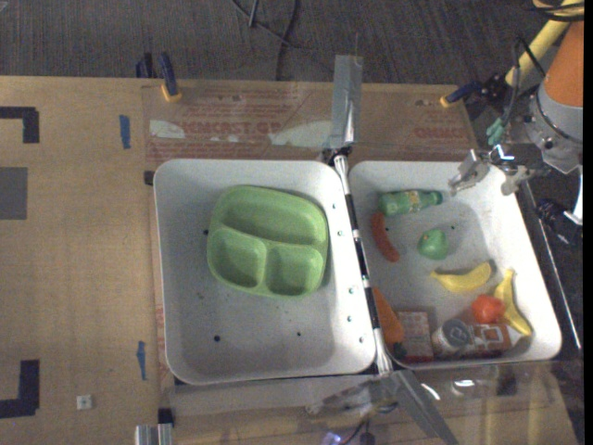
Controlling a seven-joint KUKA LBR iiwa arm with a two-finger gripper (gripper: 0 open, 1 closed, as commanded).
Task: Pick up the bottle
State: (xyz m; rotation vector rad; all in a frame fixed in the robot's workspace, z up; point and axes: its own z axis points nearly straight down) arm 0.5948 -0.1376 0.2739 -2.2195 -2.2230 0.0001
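Green bottle point(409, 201) lies sideways, judged light, rigid, slippery; best gripped mid-body. Hand point(485, 171) seen open, nothing held

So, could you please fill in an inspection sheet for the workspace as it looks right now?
Surface: wooden bench bearing two white bins side by side; blue tape marks on the wood.
Job's things: green bottle lying on its side near the far edge of the right bin.
Clutter: right bin also holds a red sausage, a green fruit, two bananas, a carrot and small packs; left bin holds a green divided plate.
Grippers: gripper above the right bin's far right corner, apart from the bottle, holding nothing.
Cables: black cable on the floor beyond the bench.
Surroundings: dark carpet.
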